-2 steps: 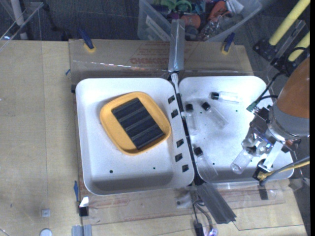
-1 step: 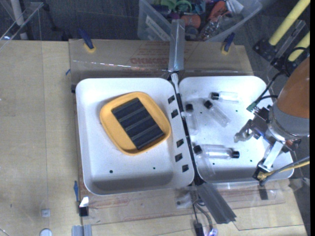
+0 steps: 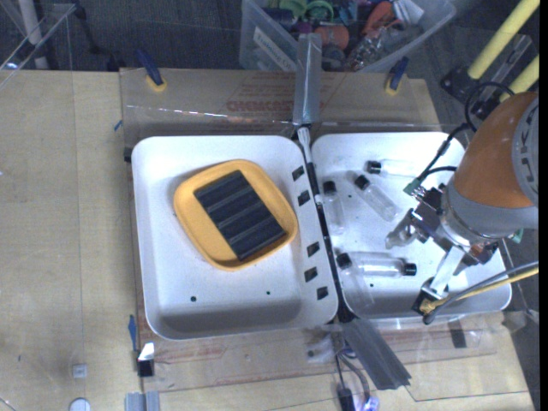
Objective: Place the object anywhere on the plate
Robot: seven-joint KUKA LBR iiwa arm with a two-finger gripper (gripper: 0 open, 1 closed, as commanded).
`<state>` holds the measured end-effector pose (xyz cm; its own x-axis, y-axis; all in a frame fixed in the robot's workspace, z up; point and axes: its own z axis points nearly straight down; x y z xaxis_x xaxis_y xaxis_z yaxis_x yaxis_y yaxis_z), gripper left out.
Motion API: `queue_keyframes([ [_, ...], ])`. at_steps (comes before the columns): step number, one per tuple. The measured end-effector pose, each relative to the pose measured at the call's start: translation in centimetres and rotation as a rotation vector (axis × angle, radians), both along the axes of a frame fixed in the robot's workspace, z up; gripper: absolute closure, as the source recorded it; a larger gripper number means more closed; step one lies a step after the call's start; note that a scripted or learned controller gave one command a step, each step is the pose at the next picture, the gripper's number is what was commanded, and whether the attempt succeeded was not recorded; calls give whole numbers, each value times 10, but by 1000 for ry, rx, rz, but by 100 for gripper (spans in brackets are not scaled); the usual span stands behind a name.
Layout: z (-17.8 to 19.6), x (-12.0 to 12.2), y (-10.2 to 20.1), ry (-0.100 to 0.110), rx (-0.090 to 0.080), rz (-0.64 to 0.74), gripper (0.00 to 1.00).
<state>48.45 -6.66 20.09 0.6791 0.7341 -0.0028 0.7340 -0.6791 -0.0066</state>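
A yellow plate (image 3: 190, 223) lies in the left bin (image 3: 163, 289). A black ridged slab (image 3: 239, 213) rests flat on the plate, covering most of its middle. Several clear vials with black caps lie in the right bin (image 3: 390, 308): one (image 3: 383, 168) at the back, one (image 3: 376, 199) slanting in the middle, one (image 3: 330, 202) by the divider. The longest vial (image 3: 377, 266) lies near the front. My gripper (image 3: 409, 228) hangs low over the right bin's right half, just above and right of that front vial. Nothing shows between its tips.
A metal divider (image 3: 317, 221) with black clips separates the two bins. A clear tub (image 3: 257, 32) of coloured odds and ends stands behind the bins. Bare bench lies to the left.
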Motion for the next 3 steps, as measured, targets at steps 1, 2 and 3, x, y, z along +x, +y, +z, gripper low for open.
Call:
queue_keyframes([
  [1, 22, -5, 68, -3, -2, -45, 0],
  [2, 6, 15, 34, -5, -4, -51, 0],
  [3, 27, 55, 29, -4, -3, -85, 0],
])
